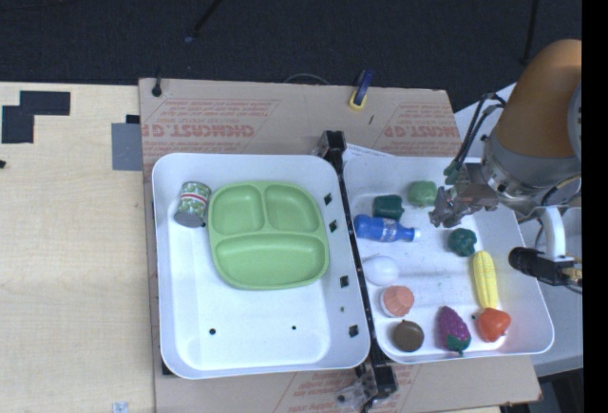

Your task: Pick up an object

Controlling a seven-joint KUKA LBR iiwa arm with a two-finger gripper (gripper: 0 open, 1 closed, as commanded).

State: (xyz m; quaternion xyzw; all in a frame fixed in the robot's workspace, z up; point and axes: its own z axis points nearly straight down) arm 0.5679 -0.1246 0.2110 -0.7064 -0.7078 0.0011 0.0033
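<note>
While jaws [445, 212] hover, right bin [532, 345] crowded.

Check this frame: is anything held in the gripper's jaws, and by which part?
Cannot be told. The gripper hangs over the right bin above the dark green toy.

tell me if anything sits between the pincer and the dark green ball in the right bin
Nothing visible does. The pincer hangs over the right bin, and the dark green ball lies just below and right of it in the view, with bare white floor between.
</note>
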